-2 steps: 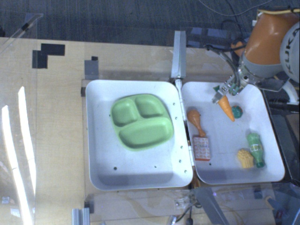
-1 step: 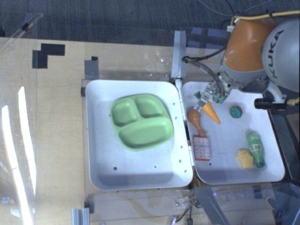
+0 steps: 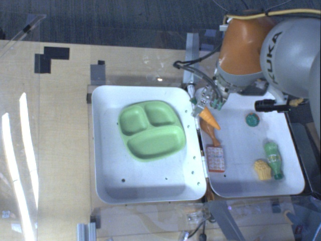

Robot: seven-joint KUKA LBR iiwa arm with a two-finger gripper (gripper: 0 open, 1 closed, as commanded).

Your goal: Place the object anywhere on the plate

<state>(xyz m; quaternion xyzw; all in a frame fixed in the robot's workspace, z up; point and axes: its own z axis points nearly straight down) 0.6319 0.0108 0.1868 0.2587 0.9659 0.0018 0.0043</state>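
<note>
Apparently carrot (image 3: 209, 118) was pinched at top by gripper (image 3: 204, 106); lift advised before transfer to green plate (image 3: 151, 130).

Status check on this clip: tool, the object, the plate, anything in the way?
Tool over the right bin's left edge, carrot just below it, grip unclear. Green plate in left bin. Bin walls lie between.

Bright, even overhead light. White glare streaks mark the pale wooden bench (image 3: 30, 149) at left. Soft shadows pool along the shallow white plastic bins' (image 3: 108, 185) near walls; focus is slightly soft.
</note>
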